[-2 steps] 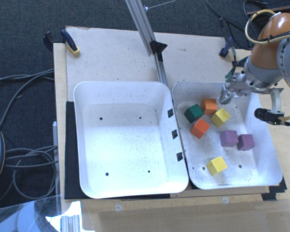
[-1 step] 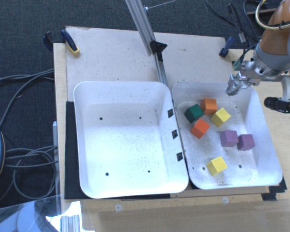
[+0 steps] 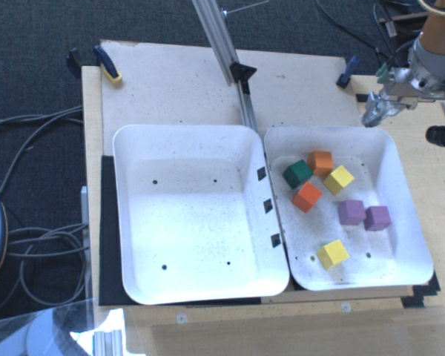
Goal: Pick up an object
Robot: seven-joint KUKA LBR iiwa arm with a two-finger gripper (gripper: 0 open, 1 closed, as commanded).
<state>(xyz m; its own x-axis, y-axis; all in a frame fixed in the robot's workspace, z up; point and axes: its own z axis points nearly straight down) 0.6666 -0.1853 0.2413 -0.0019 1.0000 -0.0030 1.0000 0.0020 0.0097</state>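
Observation:
The right bin (image 3: 400,170) holds several small blocks: a green one (image 3: 297,173), an orange one (image 3: 321,162), a yellow one (image 3: 339,179), a red-orange one (image 3: 307,196), two purple ones (image 3: 351,212) (image 3: 377,217) and a second yellow one (image 3: 332,254). My gripper (image 3: 376,115) hangs above the bin's far right corner, well away from the blocks. Nothing shows between its fingers.
The left bin (image 3: 126,199) lies beside the right one. A slanted metal bar (image 3: 216,30) crosses the back of the bench. Blue clamps (image 3: 107,63) (image 3: 347,71) sit at the bench's far corners. Cables lie on the floor to the left.

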